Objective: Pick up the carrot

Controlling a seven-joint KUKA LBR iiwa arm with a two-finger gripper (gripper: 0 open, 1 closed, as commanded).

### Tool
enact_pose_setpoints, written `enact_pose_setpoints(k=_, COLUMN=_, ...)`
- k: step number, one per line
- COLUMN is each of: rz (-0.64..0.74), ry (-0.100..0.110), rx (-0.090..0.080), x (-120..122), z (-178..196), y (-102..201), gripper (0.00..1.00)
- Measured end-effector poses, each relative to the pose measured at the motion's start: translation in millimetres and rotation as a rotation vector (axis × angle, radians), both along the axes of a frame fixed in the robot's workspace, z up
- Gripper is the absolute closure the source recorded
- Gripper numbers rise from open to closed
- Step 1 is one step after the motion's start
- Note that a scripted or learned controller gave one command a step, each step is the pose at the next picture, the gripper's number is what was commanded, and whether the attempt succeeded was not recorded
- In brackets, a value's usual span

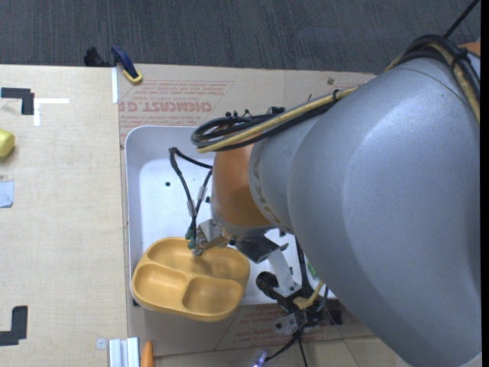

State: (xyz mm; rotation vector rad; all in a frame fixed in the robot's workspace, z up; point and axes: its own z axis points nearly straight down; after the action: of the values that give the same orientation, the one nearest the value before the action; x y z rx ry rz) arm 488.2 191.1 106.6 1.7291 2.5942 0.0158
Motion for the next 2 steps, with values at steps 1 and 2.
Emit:
enact_pose_setpoints(k=1, rz=-0.001, ry=-0.002, rx=-0.007, x=2.5, z=8.3, y=-4.3, gripper=1.0)
enact_pose_setpoints(k=2, rz=0.212, ry=0.014, rx=0.004, x=-5.6, z=-11.1, y=-34.8, gripper=1.0)
